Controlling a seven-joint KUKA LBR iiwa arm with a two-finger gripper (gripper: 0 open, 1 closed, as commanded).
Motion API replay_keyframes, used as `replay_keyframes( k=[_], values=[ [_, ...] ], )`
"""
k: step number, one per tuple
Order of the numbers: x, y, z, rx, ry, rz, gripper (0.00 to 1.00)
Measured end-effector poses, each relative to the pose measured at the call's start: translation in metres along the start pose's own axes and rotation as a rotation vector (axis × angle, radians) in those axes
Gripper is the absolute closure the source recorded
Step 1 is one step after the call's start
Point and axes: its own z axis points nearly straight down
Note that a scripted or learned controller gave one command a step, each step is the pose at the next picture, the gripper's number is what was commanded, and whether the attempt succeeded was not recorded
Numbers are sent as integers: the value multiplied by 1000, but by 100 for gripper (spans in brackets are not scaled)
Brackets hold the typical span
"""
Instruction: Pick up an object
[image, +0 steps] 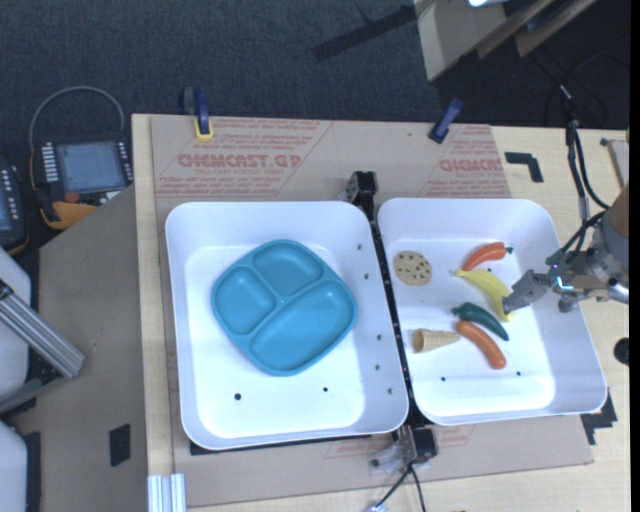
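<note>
Over the right bin (570, 395), the gripper (522, 293) reached in from the right edge, its tip just beside a yellow banana (483, 283); whether it was open or closed could not be told. An orange carrot (483, 254), a green pepper (480, 319), a sausage (484, 347), a cone (434, 340) and a cookie (411, 267) lay nearby. The left bin (190, 250) held a blue divided plate (283, 305).

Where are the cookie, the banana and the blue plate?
cookie (411, 267): camera view, middle of its speckled face.
banana (484, 285): camera view, middle of its yellow body.
blue plate (305, 325): camera view, floor of its largest compartment.
</note>
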Motion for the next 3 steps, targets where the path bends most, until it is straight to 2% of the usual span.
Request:
replay_keyframes(
  k=[1,3],
  values=[
    [-7,3,47,6,3,1,0],
    [0,9,130,5,3,1,0]
  ],
)
